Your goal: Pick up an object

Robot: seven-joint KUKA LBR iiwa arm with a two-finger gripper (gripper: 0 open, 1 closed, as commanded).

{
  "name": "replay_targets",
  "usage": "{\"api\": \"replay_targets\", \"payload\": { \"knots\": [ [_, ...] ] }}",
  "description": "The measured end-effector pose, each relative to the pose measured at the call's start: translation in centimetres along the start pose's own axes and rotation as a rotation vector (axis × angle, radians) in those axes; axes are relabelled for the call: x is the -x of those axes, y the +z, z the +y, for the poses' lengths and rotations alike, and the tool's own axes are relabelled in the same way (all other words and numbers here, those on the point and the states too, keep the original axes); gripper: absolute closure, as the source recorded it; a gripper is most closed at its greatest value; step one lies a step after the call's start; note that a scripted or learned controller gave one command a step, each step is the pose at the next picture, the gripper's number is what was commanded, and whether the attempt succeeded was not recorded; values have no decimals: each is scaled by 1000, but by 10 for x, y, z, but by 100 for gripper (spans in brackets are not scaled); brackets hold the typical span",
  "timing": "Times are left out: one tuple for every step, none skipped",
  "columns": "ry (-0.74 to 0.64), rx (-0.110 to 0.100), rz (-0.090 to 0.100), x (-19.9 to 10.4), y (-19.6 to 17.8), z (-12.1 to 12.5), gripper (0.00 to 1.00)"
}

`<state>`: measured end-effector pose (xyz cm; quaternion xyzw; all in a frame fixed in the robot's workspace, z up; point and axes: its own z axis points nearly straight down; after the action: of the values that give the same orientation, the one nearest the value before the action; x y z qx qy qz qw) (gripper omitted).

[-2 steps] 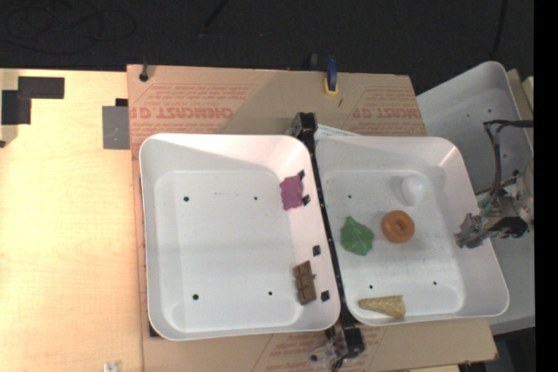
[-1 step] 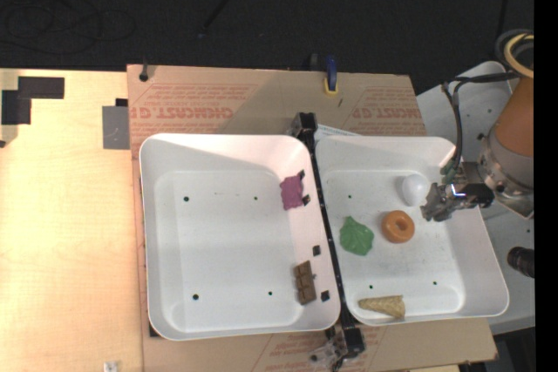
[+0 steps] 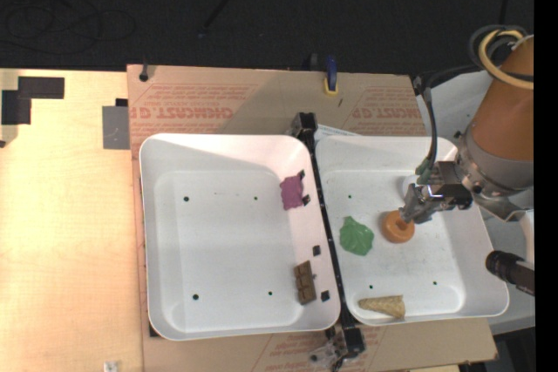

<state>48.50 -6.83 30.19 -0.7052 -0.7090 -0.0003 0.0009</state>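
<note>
In the right bin [image 3: 462,296] an orange ring-shaped object [image 3: 398,228] lies near the middle, with a green leafy lump [image 3: 356,236] just to its left. A tan cone [image 3: 384,306] rests at that bin's front edge. My gripper [image 3: 415,212] is low over the right bin, its tip right at the orange ring's upper right edge and touching or nearly touching it. The left bin [image 3: 218,309] holds a purple block [image 3: 292,192] against its right wall and a brown chocolate-like bar [image 3: 304,282] near its front right corner.
A black divider clamp [image 3: 307,126] sits between the bins at the back. A blue clip [image 3: 331,76] stands on the cardboard behind them. The arm's orange band [image 3: 514,113] and cables rise over the right bin's far right side.
</note>
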Motion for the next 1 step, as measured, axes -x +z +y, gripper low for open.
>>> {"api": "replay_targets", "payload": {
  "knots": [
    [0, 6, -1, -41, -73, -8, 100]
  ]
}}
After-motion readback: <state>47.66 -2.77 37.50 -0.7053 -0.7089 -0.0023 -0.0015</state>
